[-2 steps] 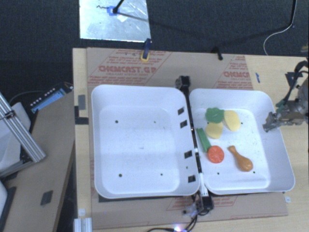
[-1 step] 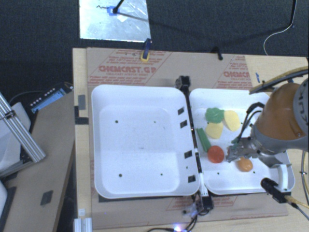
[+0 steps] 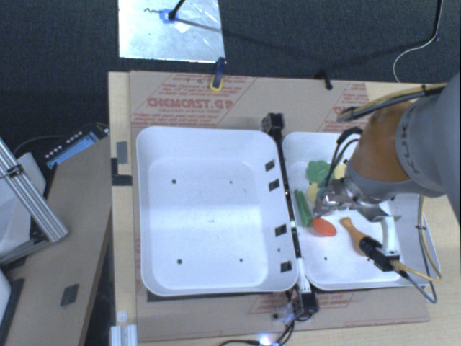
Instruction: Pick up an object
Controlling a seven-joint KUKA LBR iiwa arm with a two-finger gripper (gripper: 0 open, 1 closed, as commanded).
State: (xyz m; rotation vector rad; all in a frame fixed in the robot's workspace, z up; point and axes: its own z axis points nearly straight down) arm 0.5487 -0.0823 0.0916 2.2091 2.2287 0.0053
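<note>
Red oval piece (image 3: 323, 227) by the right bin's (image 3: 338, 269) left wall lies just beside the gripper (image 3: 328, 202), whose opening I cannot tell; centre squarely over it, avoiding the green stick (image 3: 302, 209).

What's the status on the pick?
Gripper low in right bin. Grasp unconfirmed. Red piece and green stick crowd close beside it.

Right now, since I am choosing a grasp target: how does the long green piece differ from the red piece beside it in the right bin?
The long green piece is slim and stretched out; the red piece is short and rounded. The long green piece lies along the left wall of the right bin; the red piece sits further in on the floor. Both lie flat, near the gripper.
</note>
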